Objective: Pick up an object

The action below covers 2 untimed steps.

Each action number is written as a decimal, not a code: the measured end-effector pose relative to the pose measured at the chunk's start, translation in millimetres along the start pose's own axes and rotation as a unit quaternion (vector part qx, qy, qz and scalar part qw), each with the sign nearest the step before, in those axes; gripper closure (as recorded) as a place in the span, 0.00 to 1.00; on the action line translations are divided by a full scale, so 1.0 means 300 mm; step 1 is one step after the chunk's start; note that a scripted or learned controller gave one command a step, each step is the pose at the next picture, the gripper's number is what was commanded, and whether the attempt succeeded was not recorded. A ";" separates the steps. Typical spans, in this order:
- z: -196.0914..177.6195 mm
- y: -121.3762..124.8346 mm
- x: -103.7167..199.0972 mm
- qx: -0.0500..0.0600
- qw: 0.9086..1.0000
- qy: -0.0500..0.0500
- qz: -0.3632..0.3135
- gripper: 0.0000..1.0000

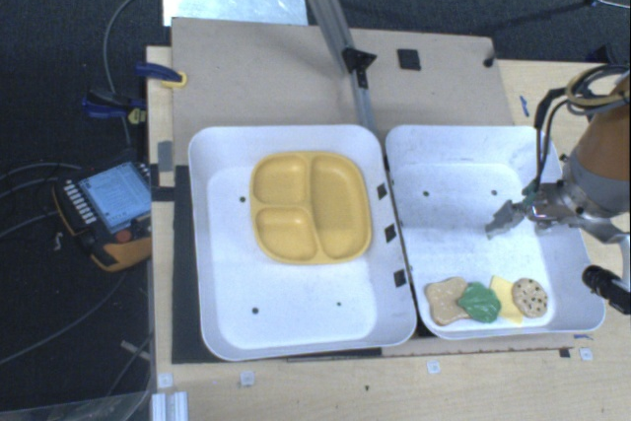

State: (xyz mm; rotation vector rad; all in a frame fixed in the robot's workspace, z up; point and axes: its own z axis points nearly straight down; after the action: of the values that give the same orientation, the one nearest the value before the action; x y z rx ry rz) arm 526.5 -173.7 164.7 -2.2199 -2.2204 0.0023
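Along the near edge of the right bin [463,148] you have four small food pieces in a row: a tan bread-shaped piece [445,300], a green leafy piece [480,303] overlapping its right side, a yellow wedge [506,292] behind the green one, and a round speckled cookie [530,297] at the right end. All four lie on the bin floor, close together, near the front wall.

Your hand [503,220] sits above the same bin, toward its right side and farther back than the food row, well apart from the pieces. Its fingers point left, and you can see a gap between them with nothing in it.

Over in the left bin [222,242], a yellow divided plate [311,207] lies flat in the rear half, its three compartments facing up. Both bins rest side by side on the brown surface [434,89].
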 end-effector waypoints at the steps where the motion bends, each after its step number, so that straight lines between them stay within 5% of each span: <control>1: 0.204 -0.018 -0.011 0.001 1.000 0.000 0.000 0.00; 2: 0.156 -0.011 -0.013 -0.003 1.000 -0.001 -0.001 1.00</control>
State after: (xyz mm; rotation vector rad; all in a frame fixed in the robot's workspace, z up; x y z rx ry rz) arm 523.2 -177.5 117.8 -2.2218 -2.2255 -0.0022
